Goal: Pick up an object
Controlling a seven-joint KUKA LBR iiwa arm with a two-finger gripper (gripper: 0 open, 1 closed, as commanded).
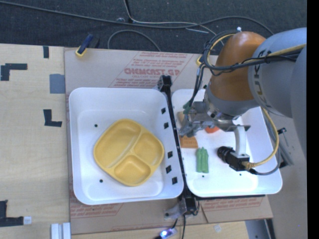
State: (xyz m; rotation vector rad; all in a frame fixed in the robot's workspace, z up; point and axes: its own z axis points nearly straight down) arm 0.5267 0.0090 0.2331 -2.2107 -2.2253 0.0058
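My gripper (188, 125) hangs low over the left part of the right bin (264, 183), under the orange band of the arm. Just below it lies a small tan block (188, 143), close to the bin's left wall. A green ridged object (202, 160) lies a little further toward the front. An orange bit (212, 129) peeks out beside the wrist, mostly hidden by it. In the left bin (79, 133) rests a yellow divided plate (129, 151). The arm's body covers the back of the right bin.
A black divider with clips (172, 138) runs between the two bins. A black cable fitting (232, 158) and yellow hose hang off the wrist over the right bin. Cardboard lies beneath both bins, and cables trail across the dark floor behind.
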